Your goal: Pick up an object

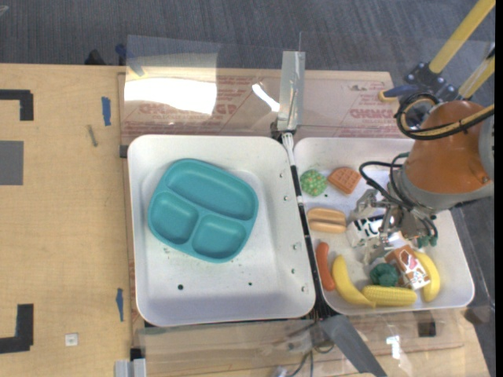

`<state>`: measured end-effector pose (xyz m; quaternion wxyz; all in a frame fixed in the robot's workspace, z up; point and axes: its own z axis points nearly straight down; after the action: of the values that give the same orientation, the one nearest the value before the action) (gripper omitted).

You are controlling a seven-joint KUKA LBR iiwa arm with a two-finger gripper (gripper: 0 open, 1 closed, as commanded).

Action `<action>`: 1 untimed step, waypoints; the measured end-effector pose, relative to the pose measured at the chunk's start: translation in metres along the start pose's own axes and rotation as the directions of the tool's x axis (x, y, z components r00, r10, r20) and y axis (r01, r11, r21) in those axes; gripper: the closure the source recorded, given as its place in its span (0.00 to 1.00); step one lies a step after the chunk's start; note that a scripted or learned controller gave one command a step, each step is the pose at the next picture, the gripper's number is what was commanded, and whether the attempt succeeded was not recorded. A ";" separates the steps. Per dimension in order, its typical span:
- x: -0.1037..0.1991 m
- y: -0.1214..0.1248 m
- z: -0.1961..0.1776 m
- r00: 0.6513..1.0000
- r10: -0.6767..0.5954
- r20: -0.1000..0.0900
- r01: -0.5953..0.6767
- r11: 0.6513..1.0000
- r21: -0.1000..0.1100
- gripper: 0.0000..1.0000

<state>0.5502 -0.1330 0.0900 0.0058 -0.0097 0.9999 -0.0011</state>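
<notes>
Gripper [383,234] hovers low in the right bin [460,289], grip state unreadable; green toy [384,274] just below it, banana [348,282] down-left, lengthwise.

Two shallow white bins sit on the tabletop [63,210]: the left bin [157,305] and the right bin [464,281]. One teal divided plate [204,209], with three compartments, lies in the left bin, well to the left of the end effector [377,230]. The right bin holds one green round toy [313,182], one orange waffle piece [343,180], one hot dog [327,220], one red sausage [324,265], one banana [348,281], one corn cob [388,295], one dark green piece [384,274] and one printed packet [416,269], all close around the end effector.
</notes>
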 end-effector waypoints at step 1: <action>0.061 -0.032 0.000 0.999 0.032 0.003 -0.033 0.999 0.001 0.00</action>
<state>0.4902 -0.1662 0.0896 0.0074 0.0066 1.0000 -0.0014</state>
